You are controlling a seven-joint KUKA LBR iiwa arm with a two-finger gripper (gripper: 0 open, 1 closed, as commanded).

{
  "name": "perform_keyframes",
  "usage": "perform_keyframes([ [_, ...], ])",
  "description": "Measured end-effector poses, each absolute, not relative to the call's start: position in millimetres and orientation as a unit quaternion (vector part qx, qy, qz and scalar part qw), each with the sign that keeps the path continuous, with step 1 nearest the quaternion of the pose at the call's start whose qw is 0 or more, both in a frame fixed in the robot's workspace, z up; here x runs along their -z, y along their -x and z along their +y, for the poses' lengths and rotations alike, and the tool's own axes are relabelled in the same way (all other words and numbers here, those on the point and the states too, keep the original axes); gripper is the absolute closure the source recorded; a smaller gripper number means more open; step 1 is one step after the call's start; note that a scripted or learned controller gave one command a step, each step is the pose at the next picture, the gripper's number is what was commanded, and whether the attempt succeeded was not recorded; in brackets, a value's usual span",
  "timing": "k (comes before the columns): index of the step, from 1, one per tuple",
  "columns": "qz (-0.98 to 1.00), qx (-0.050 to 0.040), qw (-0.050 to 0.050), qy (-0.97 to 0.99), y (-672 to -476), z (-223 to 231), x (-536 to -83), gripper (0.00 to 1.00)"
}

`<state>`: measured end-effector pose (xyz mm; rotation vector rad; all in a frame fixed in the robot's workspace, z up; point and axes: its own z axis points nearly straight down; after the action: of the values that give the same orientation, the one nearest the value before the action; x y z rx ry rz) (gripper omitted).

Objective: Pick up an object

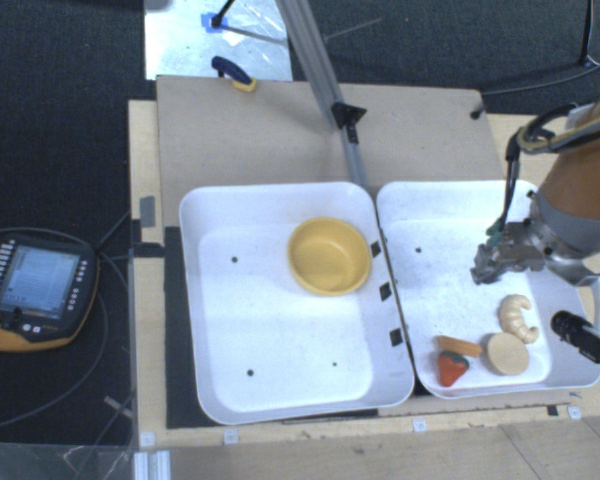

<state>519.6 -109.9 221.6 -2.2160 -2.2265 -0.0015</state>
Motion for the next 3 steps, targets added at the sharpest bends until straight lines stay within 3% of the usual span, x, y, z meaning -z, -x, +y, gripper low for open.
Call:
perform_keyframes([
  [3,-0.709,0.0006,0.000,0.705,-518.3,29.5,-210.4,1.00],
])
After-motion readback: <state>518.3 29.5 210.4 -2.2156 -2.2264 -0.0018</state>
